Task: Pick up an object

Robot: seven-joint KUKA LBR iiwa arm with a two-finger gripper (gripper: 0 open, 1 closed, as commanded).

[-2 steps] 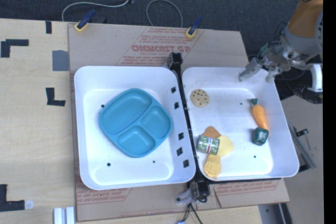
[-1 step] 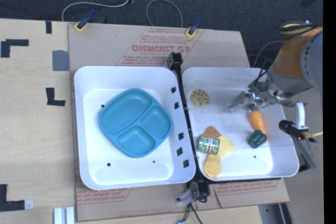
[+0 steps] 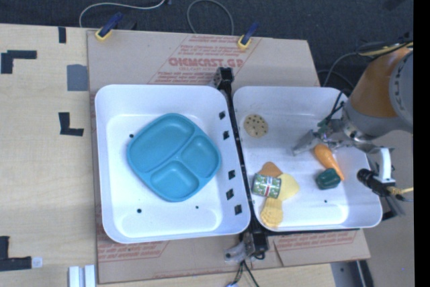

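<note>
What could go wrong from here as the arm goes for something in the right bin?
1. The pincer sits right beside the carrot, with the dark green piece close below; it may nudge both rather than take one.
2. The can lies among the yellow food pieces; a grab there could catch several or slip.
3. The carrot lies toward the right bin's far wall, leaving little room for the arm.

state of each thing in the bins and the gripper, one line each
blue tray: flat in left bin, compartments bare
cookie: flat, alone, right bin
green can: on its side among yellow food pieces
carrot: lying just below the gripper
green block: beside carrot
gripper: low over carrot, nothing visibly held
</note>
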